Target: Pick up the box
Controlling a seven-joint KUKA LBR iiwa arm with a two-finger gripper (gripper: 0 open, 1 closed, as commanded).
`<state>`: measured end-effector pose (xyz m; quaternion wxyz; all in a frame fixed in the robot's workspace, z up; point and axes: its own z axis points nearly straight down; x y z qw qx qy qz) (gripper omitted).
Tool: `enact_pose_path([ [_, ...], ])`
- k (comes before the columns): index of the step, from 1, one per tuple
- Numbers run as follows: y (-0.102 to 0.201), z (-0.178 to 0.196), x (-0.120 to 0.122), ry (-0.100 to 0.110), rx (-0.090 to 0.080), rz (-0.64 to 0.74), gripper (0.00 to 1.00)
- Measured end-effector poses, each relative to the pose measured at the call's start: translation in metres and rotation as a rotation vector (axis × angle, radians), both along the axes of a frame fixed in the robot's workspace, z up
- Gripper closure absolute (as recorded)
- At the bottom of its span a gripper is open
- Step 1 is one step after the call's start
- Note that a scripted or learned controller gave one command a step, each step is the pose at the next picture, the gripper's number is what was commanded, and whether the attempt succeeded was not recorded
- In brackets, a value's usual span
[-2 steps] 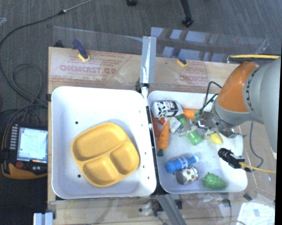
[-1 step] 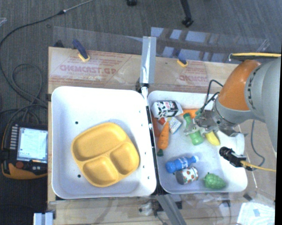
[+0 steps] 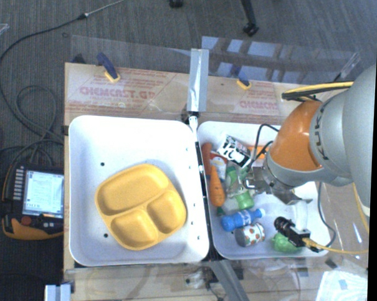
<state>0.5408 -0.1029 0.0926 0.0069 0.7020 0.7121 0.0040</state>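
Camera view: the gripper (image 3: 254, 178) is lowered into the right bin (image 3: 321, 243), among a carrot (image 3: 216, 184), bottle (image 3: 241, 218) and other clutter, so the reach-and-grasp step appears to be in hand. Whether anything is gripped cannot be told (the wrist hides it). The box (image 3: 236, 152) lies near the bin's far wall, just beside the gripper; a shift toward it seems called for. Its black-and-white label cannot be read. "CHEMCAST" is printed on the board (image 3: 125, 93).

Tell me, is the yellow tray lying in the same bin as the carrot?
No, the yellow tray lies in the left bin, while the carrot lies in the right bin among other small things.
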Motion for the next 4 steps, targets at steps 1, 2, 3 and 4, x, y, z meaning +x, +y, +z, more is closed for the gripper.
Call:
enact_pose_path([
  [1, 0.060, 0.090, 0.061, 0.018, 0.002, 0.068, 1.00],
  [2, 0.129, 0.090, 0.097, 0.018, -0.001, 0.258, 1.00],
  [3, 0.181, 0.090, 0.127, 0.017, -0.003, 0.366, 1.00],
  [4, 0.186, 0.090, 0.039, 0.019, 0.001, 0.438, 1.00],
])
